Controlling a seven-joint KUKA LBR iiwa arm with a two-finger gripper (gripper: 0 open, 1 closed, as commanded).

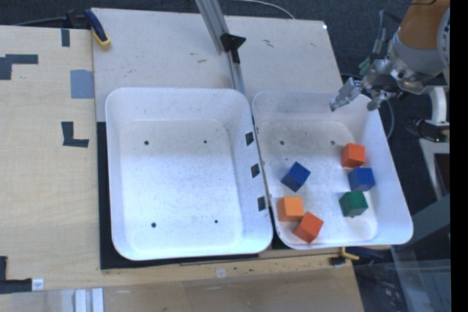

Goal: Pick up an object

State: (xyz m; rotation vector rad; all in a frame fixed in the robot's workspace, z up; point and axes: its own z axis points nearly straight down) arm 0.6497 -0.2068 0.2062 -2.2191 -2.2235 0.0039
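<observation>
Several small cubes lie in the right bin [319, 131]. An orange cube [353, 155], a blue cube [361, 178] and a green cube [353, 203] sit in a column near its right wall. Another blue cube [295, 176] rests mid-bin, with an orange cube [290, 207] and a red-orange cube [308, 226] near the front left corner. My gripper [355, 103] hangs over the bin's far right corner, above and behind the orange cube. It is open, with nothing between its fingers.
The left bin [175, 172] sits beside the right one, sharing a middle rim. A slanted metal rail [208, 4] runs from the top down to the bins' far junction. A yellow-handled tool [97, 28] lies at the bench's far left.
</observation>
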